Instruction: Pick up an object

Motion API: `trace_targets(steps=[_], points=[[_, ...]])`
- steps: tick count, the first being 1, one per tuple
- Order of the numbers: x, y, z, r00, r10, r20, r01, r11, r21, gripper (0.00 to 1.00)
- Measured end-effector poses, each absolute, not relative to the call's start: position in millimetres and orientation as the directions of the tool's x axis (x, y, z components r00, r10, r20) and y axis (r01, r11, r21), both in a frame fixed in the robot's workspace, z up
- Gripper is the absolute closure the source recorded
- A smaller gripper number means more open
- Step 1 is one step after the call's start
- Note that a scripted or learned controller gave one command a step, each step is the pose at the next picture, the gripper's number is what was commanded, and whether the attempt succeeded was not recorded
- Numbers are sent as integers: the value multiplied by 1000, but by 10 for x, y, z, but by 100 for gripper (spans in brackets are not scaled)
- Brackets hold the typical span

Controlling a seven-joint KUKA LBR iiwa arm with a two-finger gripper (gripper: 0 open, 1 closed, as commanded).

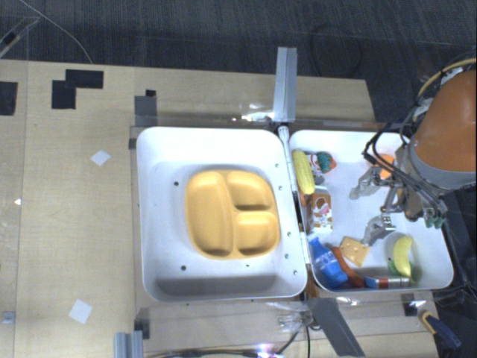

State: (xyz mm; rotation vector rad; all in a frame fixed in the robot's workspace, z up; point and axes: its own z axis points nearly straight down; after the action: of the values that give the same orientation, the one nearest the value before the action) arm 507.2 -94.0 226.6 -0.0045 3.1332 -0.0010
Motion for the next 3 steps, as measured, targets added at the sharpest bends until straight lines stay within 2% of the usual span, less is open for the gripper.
trace_targets(steps=[1, 2, 3], points=[[5223, -1569, 1958, -895, 447, -7, 447, 895, 2, 0], [4879, -2082, 1962, -931, 366, -8, 366, 931, -1, 0], [5437, -2040, 1289, -733, 681, -4, 681, 733, 3, 0]])
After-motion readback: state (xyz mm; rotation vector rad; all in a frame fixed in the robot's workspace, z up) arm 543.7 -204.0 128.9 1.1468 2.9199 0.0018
